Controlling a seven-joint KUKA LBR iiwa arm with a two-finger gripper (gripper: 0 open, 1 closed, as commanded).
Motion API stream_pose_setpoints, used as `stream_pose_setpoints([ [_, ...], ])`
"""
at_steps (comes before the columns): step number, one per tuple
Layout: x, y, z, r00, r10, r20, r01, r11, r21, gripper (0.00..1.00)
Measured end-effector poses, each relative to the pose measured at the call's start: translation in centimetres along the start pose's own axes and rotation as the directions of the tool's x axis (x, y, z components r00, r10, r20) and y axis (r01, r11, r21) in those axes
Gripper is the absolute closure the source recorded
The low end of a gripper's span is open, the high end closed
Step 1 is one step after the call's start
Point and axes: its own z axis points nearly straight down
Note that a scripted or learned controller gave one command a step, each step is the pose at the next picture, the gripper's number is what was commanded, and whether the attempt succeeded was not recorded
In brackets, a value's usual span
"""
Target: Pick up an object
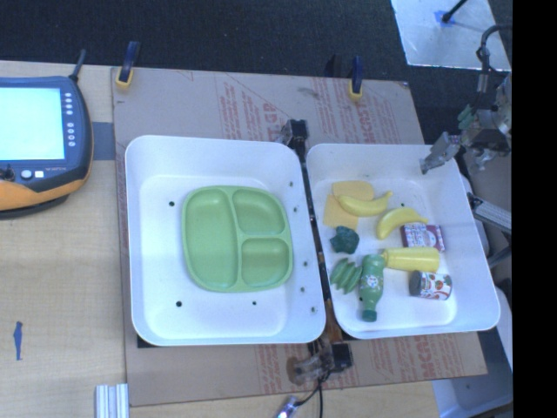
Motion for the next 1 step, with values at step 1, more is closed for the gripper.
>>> stream_pose_setpoints([
  [1,6.22,1.19,12.11,1.0,-0.002,0.0,0.002,1.0,0.002,0.0],
])
